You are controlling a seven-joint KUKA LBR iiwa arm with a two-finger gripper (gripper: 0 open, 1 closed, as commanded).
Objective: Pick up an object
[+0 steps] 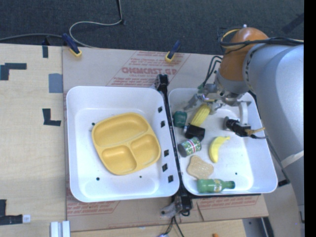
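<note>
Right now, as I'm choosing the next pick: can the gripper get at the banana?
Probably yes. The banana lies by itself on bare bin floor in the right bin, nothing over it, and the gripper hangs nearby, above the corn cob.

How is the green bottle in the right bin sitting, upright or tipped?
Tipped: the green bottle lies on its side near the right bin's front wall, neck pointing right.

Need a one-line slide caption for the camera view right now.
Arm's claw over the corn in the right bin; yellow tray in the left bin.
</note>
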